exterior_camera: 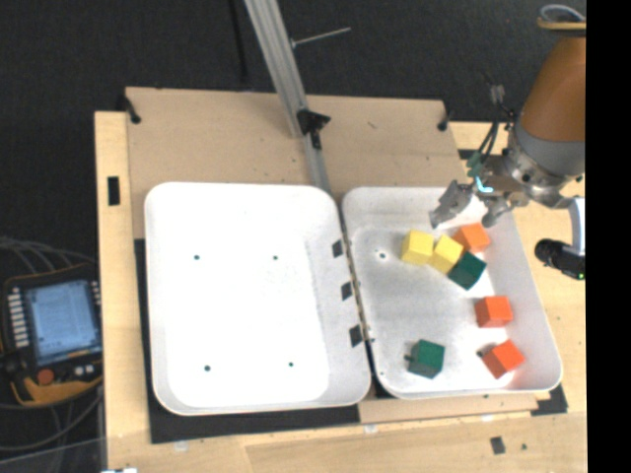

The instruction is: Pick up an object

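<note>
Hand (471, 208): fingers spread apart, nothing between them, poised over the right bin's (394, 382) far end.
Nearest blocks: yellow blocks (432, 249), orange block (473, 236), dark green block (466, 269), clustered just below.
Left bin (163, 294): beside, on tabletop (394, 131).

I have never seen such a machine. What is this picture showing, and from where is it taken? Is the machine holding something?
One camera looks down at a slant on a wooden bench with two white bins. The grey and orange shape at the right is a robot arm; its tool hangs open over the right bin's far side, holding nothing. In that bin lie two yellow blocks, two green blocks and three orange blocks. The left bin has only small dots.
</note>
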